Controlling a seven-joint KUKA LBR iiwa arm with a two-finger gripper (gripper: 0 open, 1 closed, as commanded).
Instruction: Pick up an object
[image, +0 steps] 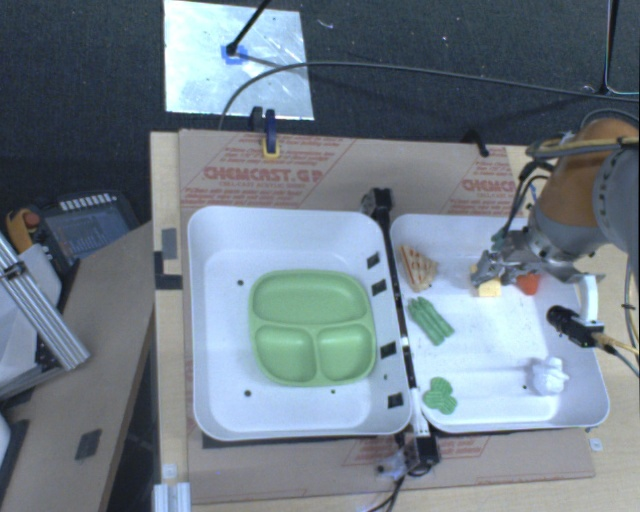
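The hand (487, 272) is hovering at the yellow block (489, 289); its grip I cannot tell; it should be centring before pinching.

My tool (490, 268) is dull grey metal, on my grey arm (585, 215) with its orange band. Just under it sits a small yellow block (489, 289), and beside that a red-orange piece (527, 284). Further out from my tool lie a tan wedge with darker stripes (418, 267), dark green pods (431, 321), a green leafy bit (439, 396) and a white lump (547, 376). Both bins (215, 300) are white; the far one carries a pale green divided tray (310, 327). My counter (300, 170) is tan with red lettering.
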